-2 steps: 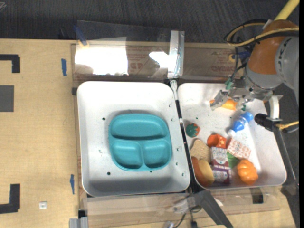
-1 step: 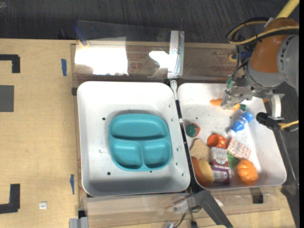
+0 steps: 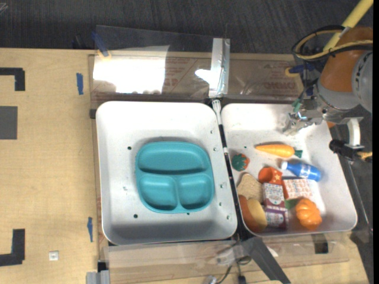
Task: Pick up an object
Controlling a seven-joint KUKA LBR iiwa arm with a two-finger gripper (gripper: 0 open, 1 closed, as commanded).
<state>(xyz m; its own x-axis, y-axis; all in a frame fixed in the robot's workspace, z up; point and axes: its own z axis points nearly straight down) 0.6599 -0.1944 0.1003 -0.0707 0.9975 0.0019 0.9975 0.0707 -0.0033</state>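
My gripper (image 3: 298, 119) hangs over the far right corner of the right bin (image 3: 249, 118), above bare white floor and apart from the objects. An orange carrot (image 3: 275, 150) lies just below it. Nearer the front sit a blue bottle (image 3: 301, 171), a small green ball (image 3: 239, 162), a red and white box (image 3: 299, 189), a dark carton (image 3: 273, 203), a slice of bread (image 3: 249, 185), a small orange pumpkin (image 3: 308, 213) and a red and yellow fruit (image 3: 251, 213). Nothing shows in the gripper.
The left bin (image 3: 112, 135) holds a teal divided tray (image 3: 174, 175). A clear plastic sheet (image 3: 157, 67) stands behind the bins. The grey arm with its orange band (image 3: 343, 70) and yellow cables enters from the upper right.
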